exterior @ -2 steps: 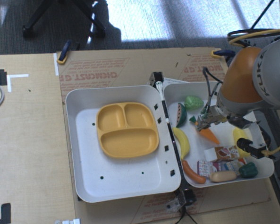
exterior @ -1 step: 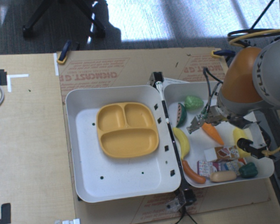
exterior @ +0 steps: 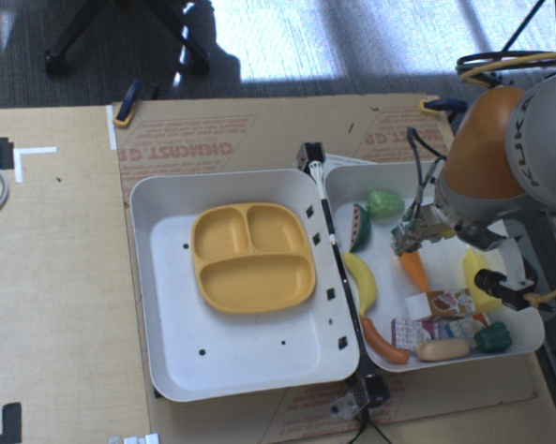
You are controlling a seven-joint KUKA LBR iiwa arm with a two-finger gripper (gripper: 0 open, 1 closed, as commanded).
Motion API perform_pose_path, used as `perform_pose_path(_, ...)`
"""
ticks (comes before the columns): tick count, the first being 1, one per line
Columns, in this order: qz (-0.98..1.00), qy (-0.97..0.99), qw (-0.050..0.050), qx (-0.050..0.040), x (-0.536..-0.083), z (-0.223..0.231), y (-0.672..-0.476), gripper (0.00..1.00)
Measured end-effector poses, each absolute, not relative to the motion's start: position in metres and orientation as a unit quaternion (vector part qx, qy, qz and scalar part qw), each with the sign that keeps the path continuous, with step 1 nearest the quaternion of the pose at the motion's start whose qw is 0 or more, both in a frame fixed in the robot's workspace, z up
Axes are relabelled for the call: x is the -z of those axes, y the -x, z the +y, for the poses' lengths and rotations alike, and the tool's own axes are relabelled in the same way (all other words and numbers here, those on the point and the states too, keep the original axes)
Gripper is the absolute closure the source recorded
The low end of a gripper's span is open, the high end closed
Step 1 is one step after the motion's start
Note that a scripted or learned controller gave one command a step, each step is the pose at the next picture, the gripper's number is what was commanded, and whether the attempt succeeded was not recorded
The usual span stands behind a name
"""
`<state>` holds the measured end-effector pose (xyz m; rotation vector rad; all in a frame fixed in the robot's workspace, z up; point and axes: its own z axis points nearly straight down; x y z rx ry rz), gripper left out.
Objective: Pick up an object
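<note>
Gripper sits low in the right bin, directly over the top end of the carrot; grip state: cannot tell. Carrot's long axis runs from the gripper toward the camera's near edge, banana lying alongside to its left.

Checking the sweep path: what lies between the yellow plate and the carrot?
In the camera view, between the yellow plate and the carrot stand the bins' adjoining walls, then the banana just inside the right bin.
</note>
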<state>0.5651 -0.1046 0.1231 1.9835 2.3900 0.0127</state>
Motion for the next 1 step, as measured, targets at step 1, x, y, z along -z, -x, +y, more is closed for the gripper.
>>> perform_pose_path(1, 0.770, -0.638, 0.017, -0.0038, -0.1225, -0.1045, -0.5649, 0.00)
